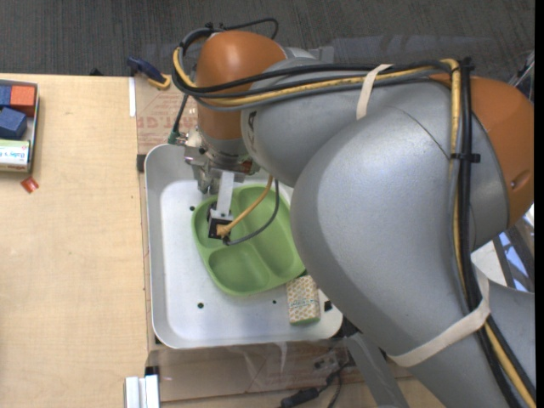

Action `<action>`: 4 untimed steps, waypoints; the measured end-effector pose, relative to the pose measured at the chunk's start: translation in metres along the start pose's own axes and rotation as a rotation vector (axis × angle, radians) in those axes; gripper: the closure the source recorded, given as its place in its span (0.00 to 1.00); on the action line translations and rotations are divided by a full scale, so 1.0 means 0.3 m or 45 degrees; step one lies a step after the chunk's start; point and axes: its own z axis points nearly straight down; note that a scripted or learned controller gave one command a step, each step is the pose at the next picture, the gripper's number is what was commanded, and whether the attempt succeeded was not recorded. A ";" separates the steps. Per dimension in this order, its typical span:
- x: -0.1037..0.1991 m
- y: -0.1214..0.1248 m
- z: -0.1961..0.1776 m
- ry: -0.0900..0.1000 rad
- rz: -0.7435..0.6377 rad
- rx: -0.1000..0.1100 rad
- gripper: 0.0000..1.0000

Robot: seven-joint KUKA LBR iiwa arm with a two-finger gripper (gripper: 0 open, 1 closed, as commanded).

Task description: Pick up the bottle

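My gripper hangs low over the far left corner of the white bin, at the upper edge of a green divided dish that lies in the bin. My arm's big grey body covers the bin's right side and everything beyond it. A pale speckled block lies just in front of the green dish, near the bin's front wall.
A wooden bench top stretches to the left of the bin. On it, at the far left, stand blue and orange blocks, with a small red piece below them. Brown cardboard lies behind the bin.
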 end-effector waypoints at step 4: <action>0.000 0.001 -0.237 0.000 0.147 -0.002 1.00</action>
